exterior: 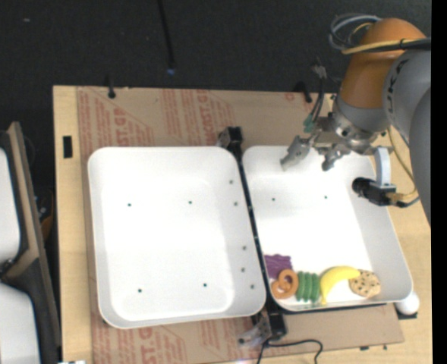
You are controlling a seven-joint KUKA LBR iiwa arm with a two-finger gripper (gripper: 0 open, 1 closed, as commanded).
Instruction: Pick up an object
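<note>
The gripper (311, 155) hangs over the far end of the right bin (325, 218), w/ its two fingers (293, 156) spread apart and nothing between them. I think it is placed high there because the arm (375, 67) reaches in from the side and no object is chosen yet.

All the things to pick lie well apart from the gripper, at the opposite, near end of this same bin, in one row along the near wall. It looks as if they slid down against that wall. From the divider side outward: a purple piece (278, 263), an orange ring (284, 285) just beside it, a green ridged piece (308, 287), a yellow banana (337, 277) and a cookie (365, 283) near the corner. They touch or nearly touch each other, so a grasp of one may push its neighbours.

The left bin (170, 233) is beside, across the divider from the gripper. Both bins sit on the counter (162, 120), approx. side by side.
</note>
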